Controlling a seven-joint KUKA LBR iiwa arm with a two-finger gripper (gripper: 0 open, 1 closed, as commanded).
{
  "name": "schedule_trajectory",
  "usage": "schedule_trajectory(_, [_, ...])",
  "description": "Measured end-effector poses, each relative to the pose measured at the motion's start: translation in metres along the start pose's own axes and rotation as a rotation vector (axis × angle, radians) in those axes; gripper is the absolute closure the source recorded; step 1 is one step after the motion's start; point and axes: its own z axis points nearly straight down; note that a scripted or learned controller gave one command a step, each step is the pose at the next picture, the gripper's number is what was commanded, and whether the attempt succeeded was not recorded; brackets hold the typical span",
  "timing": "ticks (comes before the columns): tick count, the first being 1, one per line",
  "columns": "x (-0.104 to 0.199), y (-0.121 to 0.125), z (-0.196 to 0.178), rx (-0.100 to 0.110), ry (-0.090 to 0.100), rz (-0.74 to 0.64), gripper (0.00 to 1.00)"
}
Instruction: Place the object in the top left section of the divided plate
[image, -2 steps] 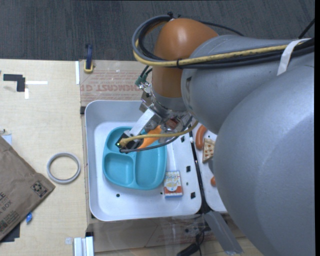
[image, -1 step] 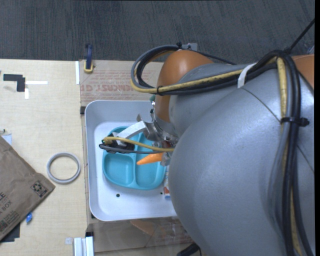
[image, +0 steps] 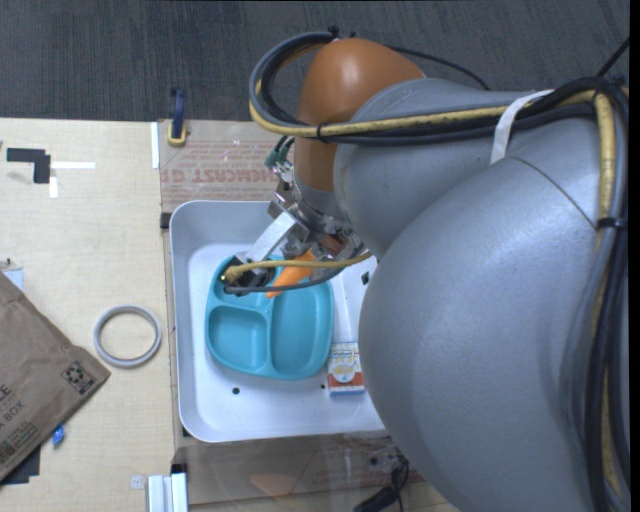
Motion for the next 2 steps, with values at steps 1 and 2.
schedule_trajectory(1, [-0.029, -0.03, 0.041, 0.002, -0.002, -0.163, 1.0])
schedule_trajectory(2, [-0.026, 0.024, 0.062, 0.001, -0.001, 0.061, 1.0])
